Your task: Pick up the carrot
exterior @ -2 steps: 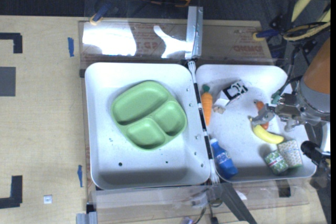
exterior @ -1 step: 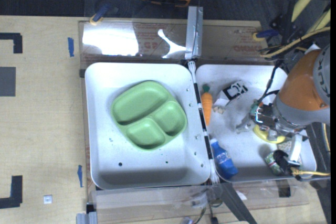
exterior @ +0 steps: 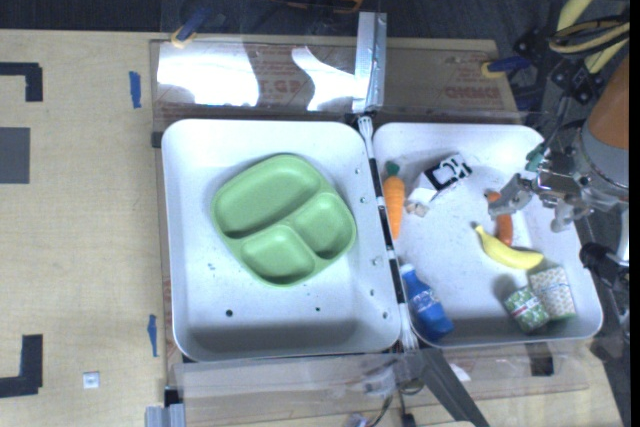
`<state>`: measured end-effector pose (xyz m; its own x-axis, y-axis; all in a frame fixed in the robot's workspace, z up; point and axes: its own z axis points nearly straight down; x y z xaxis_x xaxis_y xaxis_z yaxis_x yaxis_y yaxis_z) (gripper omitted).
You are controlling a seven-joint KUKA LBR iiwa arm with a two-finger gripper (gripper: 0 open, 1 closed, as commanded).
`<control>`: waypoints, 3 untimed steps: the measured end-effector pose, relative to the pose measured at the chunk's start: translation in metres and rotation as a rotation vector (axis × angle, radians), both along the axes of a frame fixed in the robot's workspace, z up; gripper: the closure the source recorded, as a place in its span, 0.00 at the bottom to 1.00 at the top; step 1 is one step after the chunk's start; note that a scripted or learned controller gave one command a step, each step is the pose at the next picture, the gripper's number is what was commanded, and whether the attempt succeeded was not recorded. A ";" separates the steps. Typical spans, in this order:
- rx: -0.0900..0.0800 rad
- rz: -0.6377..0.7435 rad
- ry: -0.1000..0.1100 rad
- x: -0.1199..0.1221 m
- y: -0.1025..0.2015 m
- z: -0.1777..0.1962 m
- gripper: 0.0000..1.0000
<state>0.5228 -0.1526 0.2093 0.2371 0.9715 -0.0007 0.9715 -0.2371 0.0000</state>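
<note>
The carrot (exterior: 394, 202) is orange with a green top and lies lengthwise along the left wall of the right bin (exterior: 470, 137), pointing towards the front. My gripper (exterior: 533, 202) hangs over the right side of that bin, far to the right of the carrot. It is open with nothing between its fingers. A small red-orange item (exterior: 504, 227) lies just below its left finger.
The right bin also holds a black-and-white packet (exterior: 447, 172), a banana (exterior: 510, 252), a blue bottle (exterior: 428, 305) at the front left and two small cans (exterior: 540, 296) at the front right. A green divided plate (exterior: 284, 216) sits in the left bin (exterior: 190, 245).
</note>
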 end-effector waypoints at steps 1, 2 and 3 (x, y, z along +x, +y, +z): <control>-0.001 0.072 -0.005 0.008 -0.017 -0.123 0.00; 0.000 -0.002 -0.005 0.005 -0.030 -0.123 0.00; 0.000 0.024 0.000 -0.031 -0.014 0.037 0.00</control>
<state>0.4920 -0.1664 0.2463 0.2137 0.9769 -0.0004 0.9769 -0.2137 0.0004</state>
